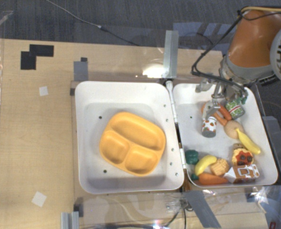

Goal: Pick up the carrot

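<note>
Hovering at the right white bin's (270, 142) far edge, gripper (220, 100) reached toward small orange carrot (222, 113); grasp state unreadable.

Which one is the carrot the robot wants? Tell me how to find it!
Look in the right bin, near its top, just under the gripper. The carrot is the small orange stick lying slanted between a cow-spotted can and a green-labelled can.

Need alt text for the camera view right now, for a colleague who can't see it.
The pincer hangs over the right bin, just above a carrot lying among toy foods, including two bananas and a second carrot near the front. The left bin holds a yellow divided plate.
</note>
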Controlling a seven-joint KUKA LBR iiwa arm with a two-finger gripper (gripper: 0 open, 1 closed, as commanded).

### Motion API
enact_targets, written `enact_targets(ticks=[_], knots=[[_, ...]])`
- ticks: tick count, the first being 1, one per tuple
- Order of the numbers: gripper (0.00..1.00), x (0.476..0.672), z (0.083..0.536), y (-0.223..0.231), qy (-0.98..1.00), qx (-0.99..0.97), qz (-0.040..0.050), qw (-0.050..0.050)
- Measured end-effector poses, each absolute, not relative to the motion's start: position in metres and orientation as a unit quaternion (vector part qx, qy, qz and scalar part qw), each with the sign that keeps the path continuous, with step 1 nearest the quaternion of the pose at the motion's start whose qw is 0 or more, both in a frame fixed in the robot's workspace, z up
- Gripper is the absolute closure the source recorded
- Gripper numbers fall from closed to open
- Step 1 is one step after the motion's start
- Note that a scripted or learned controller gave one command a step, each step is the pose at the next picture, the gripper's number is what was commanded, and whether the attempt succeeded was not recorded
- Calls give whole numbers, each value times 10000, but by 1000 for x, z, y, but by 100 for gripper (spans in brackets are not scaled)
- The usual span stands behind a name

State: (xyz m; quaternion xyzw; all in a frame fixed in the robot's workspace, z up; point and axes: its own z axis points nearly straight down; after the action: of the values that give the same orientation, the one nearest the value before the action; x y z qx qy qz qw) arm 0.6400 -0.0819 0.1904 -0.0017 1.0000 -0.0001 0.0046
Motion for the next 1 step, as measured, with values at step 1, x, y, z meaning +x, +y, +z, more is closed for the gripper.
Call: enact_targets(ticks=[1], knots=[[0,671,252,-142,9882,1529,-1,74]])
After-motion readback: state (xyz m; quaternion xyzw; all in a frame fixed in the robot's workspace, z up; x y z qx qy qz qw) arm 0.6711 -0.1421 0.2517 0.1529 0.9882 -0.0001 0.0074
